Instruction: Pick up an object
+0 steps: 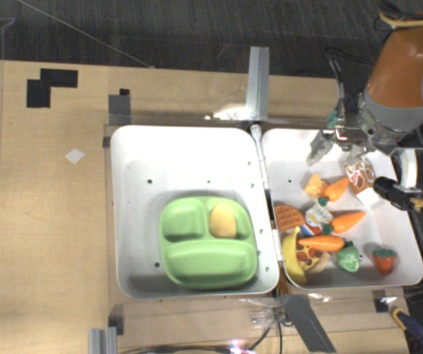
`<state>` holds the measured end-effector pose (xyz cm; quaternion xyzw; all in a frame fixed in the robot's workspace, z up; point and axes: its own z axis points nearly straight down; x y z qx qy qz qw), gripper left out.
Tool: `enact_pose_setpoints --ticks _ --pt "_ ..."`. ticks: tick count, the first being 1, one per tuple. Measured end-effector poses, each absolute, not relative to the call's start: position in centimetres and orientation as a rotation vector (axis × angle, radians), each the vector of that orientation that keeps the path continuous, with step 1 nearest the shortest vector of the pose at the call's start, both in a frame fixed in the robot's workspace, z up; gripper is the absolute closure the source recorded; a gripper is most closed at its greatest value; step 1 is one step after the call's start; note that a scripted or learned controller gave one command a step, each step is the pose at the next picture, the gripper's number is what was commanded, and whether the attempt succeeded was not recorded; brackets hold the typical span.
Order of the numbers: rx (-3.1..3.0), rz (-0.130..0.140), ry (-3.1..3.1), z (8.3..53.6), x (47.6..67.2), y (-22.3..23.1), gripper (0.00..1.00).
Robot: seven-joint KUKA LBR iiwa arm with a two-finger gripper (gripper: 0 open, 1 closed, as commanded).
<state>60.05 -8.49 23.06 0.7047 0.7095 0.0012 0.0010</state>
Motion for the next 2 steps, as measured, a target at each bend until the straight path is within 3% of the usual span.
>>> enact_pose_setpoints --ticks 1,2 --pt "2.115 0.007 2.315 10.0 59.9 -14.0 0.00" --pt "2.016 0.018 2.387 9.3 55.1 -14.0 0.00"
